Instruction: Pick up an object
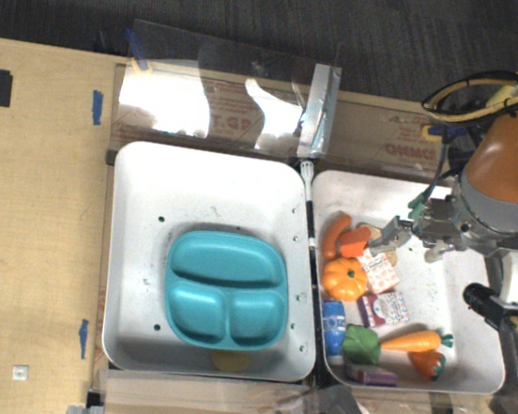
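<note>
Toys are crowding the right bin's (481,377) left half: an orange pumpkin (345,279), packets (384,308) and a carrot (412,341) are lying touching or just beside one another. Its right half is lying bare. A teal tray (226,288) is taking up the left bin's (148,187) middle.

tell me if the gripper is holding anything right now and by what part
Nothing shows between its fingers. The gripper hangs over the right bin, just above the toy food pile near the small pumpkin, with no object lifted.
</note>
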`<state>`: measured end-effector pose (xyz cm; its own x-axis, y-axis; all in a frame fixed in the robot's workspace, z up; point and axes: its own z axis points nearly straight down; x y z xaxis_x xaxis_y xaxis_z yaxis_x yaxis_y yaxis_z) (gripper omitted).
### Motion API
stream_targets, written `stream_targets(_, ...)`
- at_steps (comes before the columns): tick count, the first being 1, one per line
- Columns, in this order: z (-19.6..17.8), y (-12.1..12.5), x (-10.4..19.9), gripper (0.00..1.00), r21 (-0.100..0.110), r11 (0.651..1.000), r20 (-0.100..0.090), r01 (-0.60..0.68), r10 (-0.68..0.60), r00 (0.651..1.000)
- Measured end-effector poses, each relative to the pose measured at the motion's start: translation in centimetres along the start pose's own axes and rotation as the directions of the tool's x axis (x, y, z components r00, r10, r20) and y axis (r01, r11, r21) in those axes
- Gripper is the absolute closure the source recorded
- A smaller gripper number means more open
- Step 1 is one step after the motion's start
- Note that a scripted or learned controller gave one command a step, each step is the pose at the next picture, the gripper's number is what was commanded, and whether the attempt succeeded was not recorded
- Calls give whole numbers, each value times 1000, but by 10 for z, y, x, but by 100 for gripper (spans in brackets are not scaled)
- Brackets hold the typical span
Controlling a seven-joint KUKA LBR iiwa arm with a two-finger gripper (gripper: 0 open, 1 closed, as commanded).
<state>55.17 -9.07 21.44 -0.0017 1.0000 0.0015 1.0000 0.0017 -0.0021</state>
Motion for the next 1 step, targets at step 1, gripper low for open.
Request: stream_targets(1,121,65,-18,0,-21,991,0,-134,135,991)
